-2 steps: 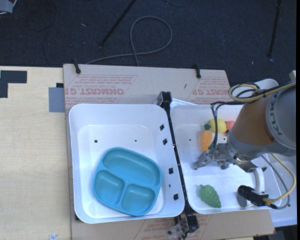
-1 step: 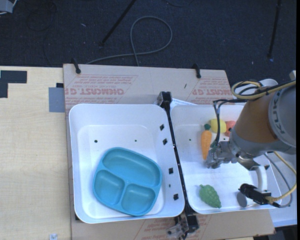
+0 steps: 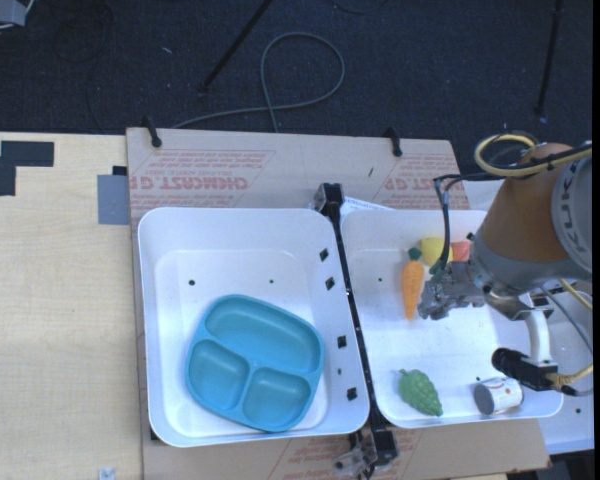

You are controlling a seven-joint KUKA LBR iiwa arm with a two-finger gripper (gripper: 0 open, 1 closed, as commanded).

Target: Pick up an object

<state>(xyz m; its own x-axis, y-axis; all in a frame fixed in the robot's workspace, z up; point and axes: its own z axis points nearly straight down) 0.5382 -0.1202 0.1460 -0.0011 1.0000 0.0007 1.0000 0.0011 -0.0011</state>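
In the right bin (image 3: pixel 380 368) an orange toy carrot (image 3: pixel 411 286) lies upright near the middle, with a yellow piece (image 3: pixel 432 249) and a reddish piece (image 3: pixel 461 250) just behind it. A green leafy toy (image 3: pixel 419 392) rests near the front wall. A small white and grey cylinder (image 3: pixel 497 396) lies at the front right. My gripper (image 3: pixel 438 300) hangs low just right of the carrot, under the orange and grey wrist; its fingers are too dark and small to read.
The left bin (image 3: pixel 165 268) holds a blue divided plate (image 3: pixel 253 361). A black clamp rail (image 3: pixel 342 308) runs between the two bins. Cables and a black handle (image 3: pixel 525 368) trail from the arm over the right bin's right side.
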